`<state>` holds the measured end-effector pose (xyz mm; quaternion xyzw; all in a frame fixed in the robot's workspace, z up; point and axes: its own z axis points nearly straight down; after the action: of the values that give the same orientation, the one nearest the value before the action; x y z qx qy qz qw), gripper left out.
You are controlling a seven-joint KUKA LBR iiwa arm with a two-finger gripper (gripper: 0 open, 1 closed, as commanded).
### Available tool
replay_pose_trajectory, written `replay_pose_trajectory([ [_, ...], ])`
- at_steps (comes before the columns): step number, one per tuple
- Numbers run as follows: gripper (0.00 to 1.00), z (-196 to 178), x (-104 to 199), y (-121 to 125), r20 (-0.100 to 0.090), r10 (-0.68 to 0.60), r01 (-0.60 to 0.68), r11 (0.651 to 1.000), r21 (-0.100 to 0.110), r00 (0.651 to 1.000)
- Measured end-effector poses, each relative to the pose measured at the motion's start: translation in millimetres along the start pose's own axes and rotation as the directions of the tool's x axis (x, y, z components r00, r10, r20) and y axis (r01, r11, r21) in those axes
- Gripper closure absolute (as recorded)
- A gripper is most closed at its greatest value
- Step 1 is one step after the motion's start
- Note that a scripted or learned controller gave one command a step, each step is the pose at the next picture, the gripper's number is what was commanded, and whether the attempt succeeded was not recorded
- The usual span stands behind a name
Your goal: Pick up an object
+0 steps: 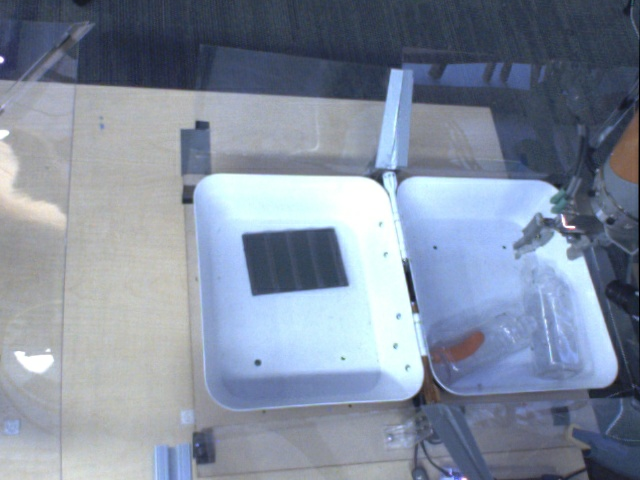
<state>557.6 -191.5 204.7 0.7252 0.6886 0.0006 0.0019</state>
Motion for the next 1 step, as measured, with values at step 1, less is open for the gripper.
replay_pose_trajectory([
  [1,0.0,73.6,7.5,-39.7,0.02,-0.061,0.062,0.997,-0.051,0.998],
])
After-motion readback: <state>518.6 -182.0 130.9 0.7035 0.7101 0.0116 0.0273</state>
